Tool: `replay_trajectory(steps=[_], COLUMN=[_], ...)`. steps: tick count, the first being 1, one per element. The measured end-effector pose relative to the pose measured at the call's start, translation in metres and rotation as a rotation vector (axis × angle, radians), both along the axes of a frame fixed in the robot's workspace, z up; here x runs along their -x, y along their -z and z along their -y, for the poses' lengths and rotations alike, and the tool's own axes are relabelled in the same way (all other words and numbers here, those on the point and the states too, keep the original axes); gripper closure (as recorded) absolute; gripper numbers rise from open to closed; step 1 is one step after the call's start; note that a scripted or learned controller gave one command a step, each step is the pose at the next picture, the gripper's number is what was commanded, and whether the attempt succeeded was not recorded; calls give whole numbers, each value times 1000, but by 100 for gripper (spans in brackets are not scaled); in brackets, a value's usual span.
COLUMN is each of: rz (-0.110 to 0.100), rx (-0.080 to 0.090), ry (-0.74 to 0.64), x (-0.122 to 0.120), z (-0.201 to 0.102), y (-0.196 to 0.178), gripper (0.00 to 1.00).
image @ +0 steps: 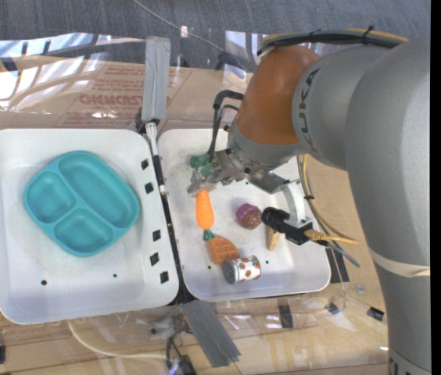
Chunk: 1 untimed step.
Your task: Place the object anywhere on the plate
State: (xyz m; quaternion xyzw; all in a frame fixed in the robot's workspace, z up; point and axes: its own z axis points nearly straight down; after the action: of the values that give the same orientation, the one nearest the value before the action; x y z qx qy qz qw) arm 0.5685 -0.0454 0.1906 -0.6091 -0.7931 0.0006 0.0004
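A teal plate (pixel 82 201) with three compartments lies in the left bin (pixel 9 287). In the right bin (pixel 299 276) lie an orange carrot (pixel 203 210), a purple round item (pixel 248 215), a waffle-like brown piece (pixel 222 250), a small red-and-white can (pixel 242 269) and a pale cone (pixel 272 239). My gripper (pixel 202 177) hangs low at the upper left of the right bin, just above the carrot's top end. A small green thing (pixel 198 162) shows beside the fingers. I see nothing held between them.
A black clamp-like part (pixel 283 223) sticks out of the arm over the right bin's right side. The big grey arm with its orange band (pixel 279 96) covers the bin's upper right. Tape and cardboard (pixel 87 92) surround both bins.
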Motion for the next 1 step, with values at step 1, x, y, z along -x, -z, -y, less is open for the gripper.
replay_trajectory(steps=[1], rz=[-3], rx=[1], ry=[118], x=[-27], z=[-64], y=[1], gripper=[100])
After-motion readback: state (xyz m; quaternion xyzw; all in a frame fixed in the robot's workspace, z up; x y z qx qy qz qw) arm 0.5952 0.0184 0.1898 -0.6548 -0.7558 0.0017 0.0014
